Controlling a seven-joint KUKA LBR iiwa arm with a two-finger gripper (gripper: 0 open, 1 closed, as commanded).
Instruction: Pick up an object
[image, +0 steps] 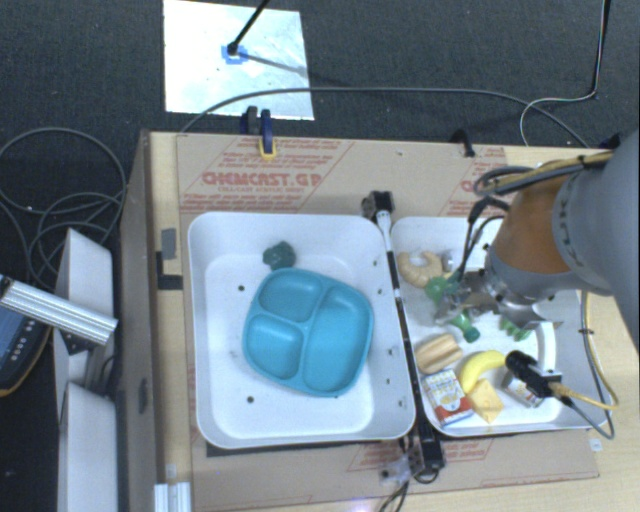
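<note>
My gripper (463, 303) hangs low over the middle of the right bin (570, 420), at the end of the grey arm with the orange band (530, 235). Small green toy pieces lie close around it: one to its left (438, 289) and one just below it (467, 327). A beige pastry (420, 266) lies at the bin's upper left. Toward the front are a brown bread roll (437, 352), a yellow banana (483, 366), a red and white carton (449, 393) and a yellow cheese wedge (488, 401).
The left bin (225, 400) bears a blue divided plate (306, 331) and a small dark teal object (279, 256) near its back wall. A ridge with a black clamp (379, 207) separates the bins. Cables run across the floor around the bench.
</note>
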